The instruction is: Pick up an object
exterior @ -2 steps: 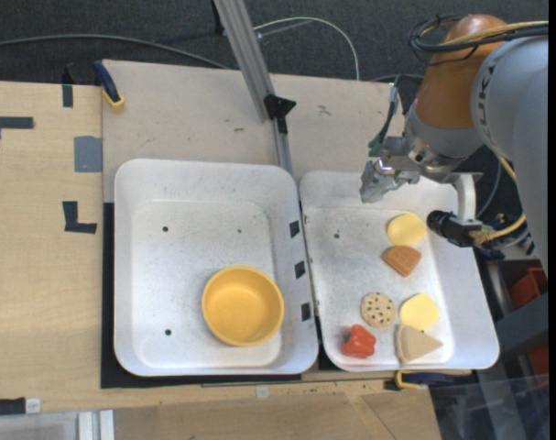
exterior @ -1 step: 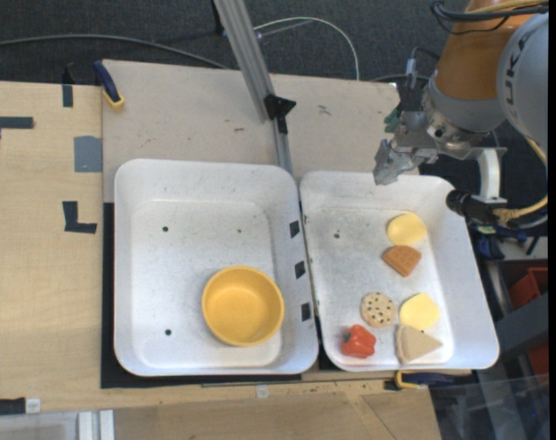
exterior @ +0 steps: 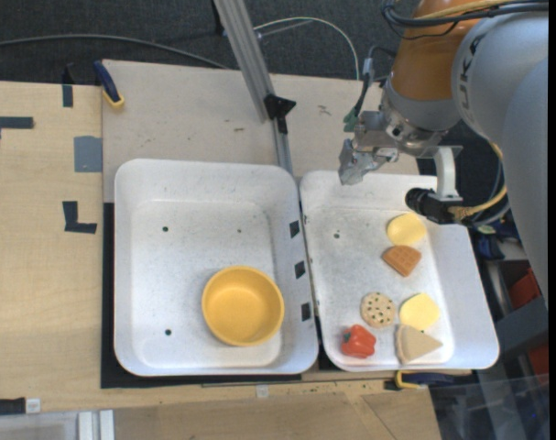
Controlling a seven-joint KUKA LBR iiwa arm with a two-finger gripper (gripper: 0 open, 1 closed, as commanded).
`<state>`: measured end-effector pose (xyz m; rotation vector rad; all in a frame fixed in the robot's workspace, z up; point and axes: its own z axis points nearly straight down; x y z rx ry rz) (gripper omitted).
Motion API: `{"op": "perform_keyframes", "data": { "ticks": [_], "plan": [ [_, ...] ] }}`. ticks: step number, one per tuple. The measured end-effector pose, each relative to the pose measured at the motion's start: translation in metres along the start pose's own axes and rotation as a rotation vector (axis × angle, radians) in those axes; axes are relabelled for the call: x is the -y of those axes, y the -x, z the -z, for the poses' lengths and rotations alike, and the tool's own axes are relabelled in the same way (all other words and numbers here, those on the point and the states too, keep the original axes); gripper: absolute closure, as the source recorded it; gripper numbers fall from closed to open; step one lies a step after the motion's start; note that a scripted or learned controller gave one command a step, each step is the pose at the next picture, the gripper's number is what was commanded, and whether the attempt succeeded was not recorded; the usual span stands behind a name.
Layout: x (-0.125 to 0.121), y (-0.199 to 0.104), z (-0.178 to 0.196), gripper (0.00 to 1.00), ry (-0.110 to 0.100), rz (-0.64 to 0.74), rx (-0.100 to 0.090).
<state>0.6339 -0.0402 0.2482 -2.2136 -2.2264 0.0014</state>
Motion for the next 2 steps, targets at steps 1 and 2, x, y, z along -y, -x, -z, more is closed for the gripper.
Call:
{"op": "perform_keyframes", "data": {
  "ticks": [1,2],
  "plan": [
    [0.000,-0.050,-0.010,1.00,-0.001,0.000,0.000],
    [-0.013,-0.098,-0.023,1.00,0.000,0.000,0.000]
  ]
}}
